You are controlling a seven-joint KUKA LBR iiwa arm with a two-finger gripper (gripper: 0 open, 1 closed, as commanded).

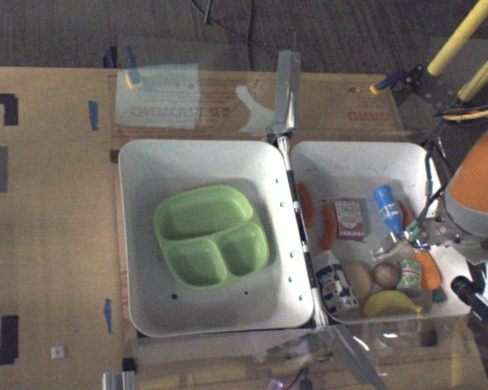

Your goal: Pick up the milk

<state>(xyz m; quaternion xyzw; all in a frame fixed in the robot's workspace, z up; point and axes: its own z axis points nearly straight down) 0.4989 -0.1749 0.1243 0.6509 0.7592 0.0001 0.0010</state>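
Two shallow white plastic bins sit side by side on the tan wooden bench (49, 250). The left bin (138, 169) holds one light-green divided plastic plate (211, 235), three compartments, lying flat near the bin's middle. The right bin (342, 154) holds the clutter: two orange-red sausage-shaped toys (307, 204) (328, 224) near its left wall, a small purple and white snack box (350, 218) just beside them, a blue plastic bottle (387, 208) lying tilted to the right of the box. Along the near edge lie the small white milk carton with dark blue print (336, 283), on its side against the bin's left wall in the near-left corner, then a brown potato-like toy (358, 278), a reddish-brown onion-like toy (385, 275), a green can (410, 274), an orange carrot-like toy (429, 271) and a yellow toy banana (389, 302) at the front. The grey arm with its orange band (480, 177) comes in over the right bin's right side; the gripper (417, 236) hangs near the blue bottle and green can, well apart from the milk carton. Whether the fingers are spread or pressed together, cannot tell.
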